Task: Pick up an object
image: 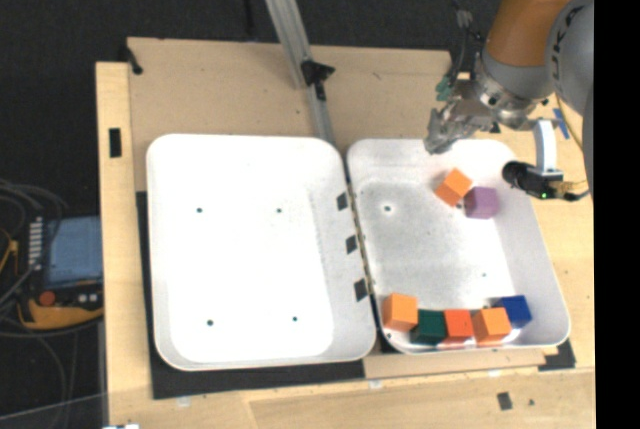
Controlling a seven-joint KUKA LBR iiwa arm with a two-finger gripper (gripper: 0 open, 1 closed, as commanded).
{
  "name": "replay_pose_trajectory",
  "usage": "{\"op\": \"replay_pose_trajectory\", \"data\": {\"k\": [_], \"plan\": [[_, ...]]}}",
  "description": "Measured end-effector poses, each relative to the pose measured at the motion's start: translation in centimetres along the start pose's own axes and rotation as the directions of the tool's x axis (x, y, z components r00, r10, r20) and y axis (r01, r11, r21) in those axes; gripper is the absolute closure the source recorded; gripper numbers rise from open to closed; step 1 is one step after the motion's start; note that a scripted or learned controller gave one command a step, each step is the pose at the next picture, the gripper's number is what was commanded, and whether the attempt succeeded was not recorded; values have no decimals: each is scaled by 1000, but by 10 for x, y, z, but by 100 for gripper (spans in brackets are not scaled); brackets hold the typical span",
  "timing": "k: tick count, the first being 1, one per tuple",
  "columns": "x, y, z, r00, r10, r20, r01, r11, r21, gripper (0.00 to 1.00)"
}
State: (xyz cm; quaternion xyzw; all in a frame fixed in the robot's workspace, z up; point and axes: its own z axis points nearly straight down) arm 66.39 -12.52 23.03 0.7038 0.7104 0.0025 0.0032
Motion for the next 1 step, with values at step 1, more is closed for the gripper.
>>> {"op": "replay_pose_trajectory", "data": {"k": [1], "plan": [[44, 9, -1, 1000, 4, -1, -4, 1000, 6, 100]]}}
